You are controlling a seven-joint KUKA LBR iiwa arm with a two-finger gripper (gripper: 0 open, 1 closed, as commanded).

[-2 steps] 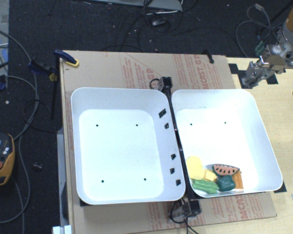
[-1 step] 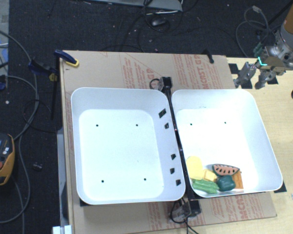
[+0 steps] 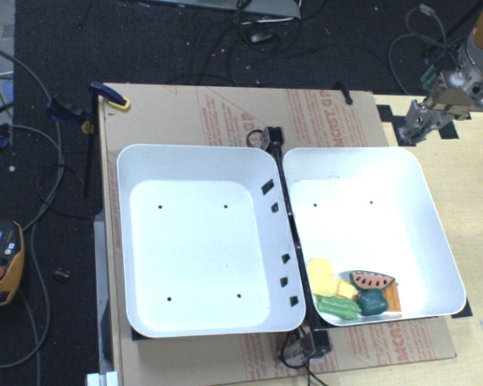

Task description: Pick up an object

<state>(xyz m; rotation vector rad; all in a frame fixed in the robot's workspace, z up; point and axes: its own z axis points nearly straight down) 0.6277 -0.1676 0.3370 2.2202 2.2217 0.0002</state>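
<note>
Grey-armed and hanging the gripper [image 3: 414, 127] outside the right bin [image 3: 435, 215], past its far corner. Not showing whether open or closed. Seeing the toys [image 3: 352, 292] bunched in that bin's near corner, well apart. Not yet picking anything; needing to reach, grab, lift.

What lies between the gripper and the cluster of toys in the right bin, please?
In the camera view, bare white bin floor. The gripper hangs beyond the right bin's far corner; the toys huddle at its near edge, with nothing in between.
</note>
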